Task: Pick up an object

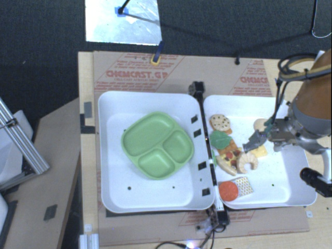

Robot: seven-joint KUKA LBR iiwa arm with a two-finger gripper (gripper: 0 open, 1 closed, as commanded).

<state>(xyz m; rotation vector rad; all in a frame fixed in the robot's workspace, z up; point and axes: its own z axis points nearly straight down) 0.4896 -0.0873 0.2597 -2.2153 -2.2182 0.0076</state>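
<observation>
The right bin (280, 188) holds several toy foods. A chocolate-chip cookie (220, 122) lies at its far left, with a green leaf (221, 139) just below it. Nearer the front are a pizza slice (227, 158) and a tan croissant (248, 161). A red tomato (229, 191) and a silvery mesh piece (243, 185) sit at the front left. My gripper (257, 141) hangs low over the bin's middle, just above the croissant and beside a yellow piece (261, 151). A pale beige item (260, 124) lies behind it. Nothing shows clearly in its grasp.
The left bin (114, 191) carries a green divided plate (157, 145). A black divider with clips (204, 139) runs between the bins. The arm's grey body and orange band (314, 95) cover the right bin's far right side. A foil sheet (123, 14) lies beyond the bench.
</observation>
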